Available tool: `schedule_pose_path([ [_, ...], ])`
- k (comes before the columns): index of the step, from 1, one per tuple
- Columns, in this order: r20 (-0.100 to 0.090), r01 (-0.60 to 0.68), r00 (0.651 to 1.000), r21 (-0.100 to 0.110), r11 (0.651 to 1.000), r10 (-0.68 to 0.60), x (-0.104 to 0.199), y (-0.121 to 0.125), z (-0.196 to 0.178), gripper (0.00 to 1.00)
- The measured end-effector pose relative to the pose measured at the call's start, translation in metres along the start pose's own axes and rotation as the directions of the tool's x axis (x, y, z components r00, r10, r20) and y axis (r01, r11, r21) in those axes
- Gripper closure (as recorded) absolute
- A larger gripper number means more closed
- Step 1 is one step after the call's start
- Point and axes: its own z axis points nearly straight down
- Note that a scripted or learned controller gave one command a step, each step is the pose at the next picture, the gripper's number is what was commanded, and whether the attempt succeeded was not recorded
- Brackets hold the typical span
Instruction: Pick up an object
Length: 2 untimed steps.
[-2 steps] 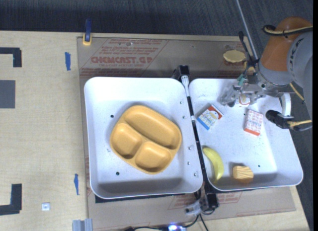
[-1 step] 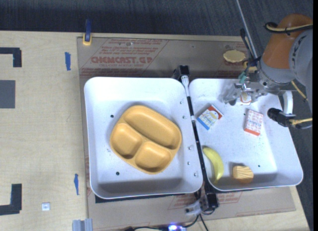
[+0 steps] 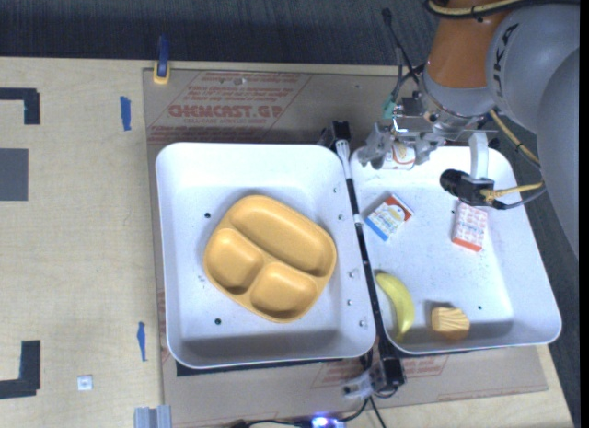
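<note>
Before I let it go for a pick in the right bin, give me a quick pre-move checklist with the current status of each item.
1. Gripper free of any load: cannot tell; the finger area is too cluttered to read.
2. Gripper over the right bin: ok, it sits at the far edge.
3. Targets present in that bin: ok; banana, tan block, small carton, red-and-white packet.
4. Targets apart from each other: ok, all four lie separate.
5. Banana away from the wall: not ok, it lies against the divider side.
6. Yellow tray out of the way: ok, it is in the left bin.
</note>
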Motion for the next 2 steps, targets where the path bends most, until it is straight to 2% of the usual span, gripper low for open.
schedule_pose_path([
  [1, 0.000, 0.000, 1.000, 0.004, 1.000, 0.000, 0.090, -0.039, 0.001, 1.00],
  [2, 0.000, 0.000, 1.000, 0.002, 1.000, 0.000, 0.089, -0.038, -0.010, 1.00],
])
